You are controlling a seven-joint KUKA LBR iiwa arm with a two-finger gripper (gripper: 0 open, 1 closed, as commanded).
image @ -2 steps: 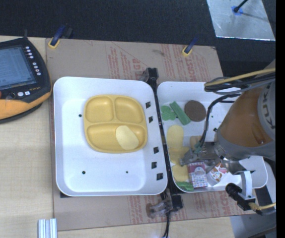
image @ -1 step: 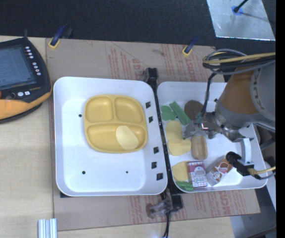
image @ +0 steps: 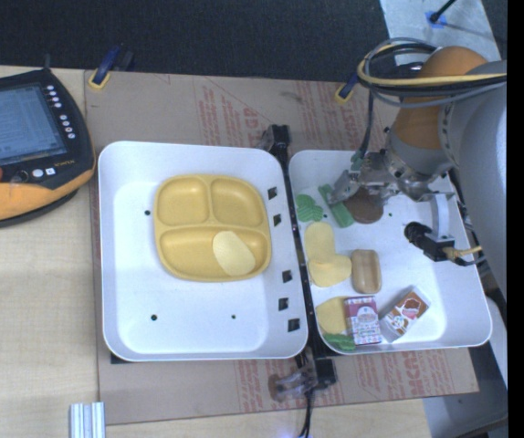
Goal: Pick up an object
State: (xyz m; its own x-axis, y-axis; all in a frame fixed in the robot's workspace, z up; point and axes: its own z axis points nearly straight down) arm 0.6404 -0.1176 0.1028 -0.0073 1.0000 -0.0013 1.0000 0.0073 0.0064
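My gripper (image: 361, 192) reaches down into the far part of the right bin (image: 454, 322). A brown round object (image: 365, 211) lies right under it, partly hidden by the gripper. Just to the left are a green leaf-shaped piece (image: 309, 209) and a green strip (image: 342, 214). Nearer the front lie a pale yellow piece (image: 319, 241), a yellow heart-like piece (image: 330, 270), a tan bread-like block (image: 365, 270), a yellow wedge (image: 332, 315) and two small cartons (image: 363, 322) (image: 404, 313).
The left bin (image: 134, 318) holds a yellow divided plate (image: 189, 201) with a pale oval piece (image: 235, 253) in its front compartment. A teach pendant (image: 20, 144) lies on the bench at the far left. The arm covers the right bin's far right corner.
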